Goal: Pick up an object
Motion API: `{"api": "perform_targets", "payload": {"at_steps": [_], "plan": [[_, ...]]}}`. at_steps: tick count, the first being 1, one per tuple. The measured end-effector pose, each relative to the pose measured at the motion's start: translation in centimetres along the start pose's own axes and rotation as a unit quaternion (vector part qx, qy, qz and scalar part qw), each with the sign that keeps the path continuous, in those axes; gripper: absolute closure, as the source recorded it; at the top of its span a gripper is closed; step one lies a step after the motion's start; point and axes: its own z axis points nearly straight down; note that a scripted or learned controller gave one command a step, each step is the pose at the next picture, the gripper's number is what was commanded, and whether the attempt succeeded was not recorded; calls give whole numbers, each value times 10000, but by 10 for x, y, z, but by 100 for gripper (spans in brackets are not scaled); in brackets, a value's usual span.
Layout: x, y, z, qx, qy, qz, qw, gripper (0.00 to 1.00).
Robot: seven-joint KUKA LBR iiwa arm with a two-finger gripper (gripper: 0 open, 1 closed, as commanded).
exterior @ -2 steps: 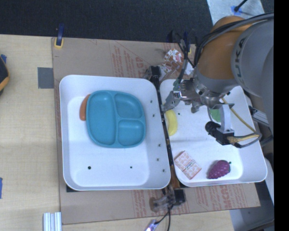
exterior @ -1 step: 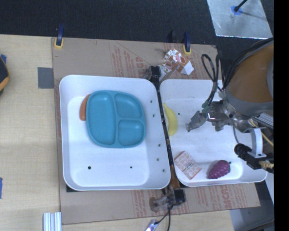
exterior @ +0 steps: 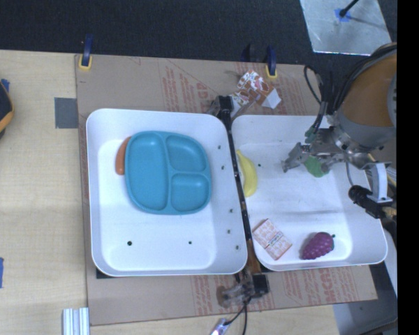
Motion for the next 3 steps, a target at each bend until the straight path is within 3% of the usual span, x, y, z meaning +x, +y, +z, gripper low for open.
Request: {"api": "perform_targets", "payload": {"at_steps": [1, 2, 3], "plan": [[-64, 65, 48, 6, 4, -3, 10000, 0], [-67, 41, 64, 5, 0, -13, 10000, 0], [-68, 41, 52, 6, -2, -27, 10000, 100]]}}
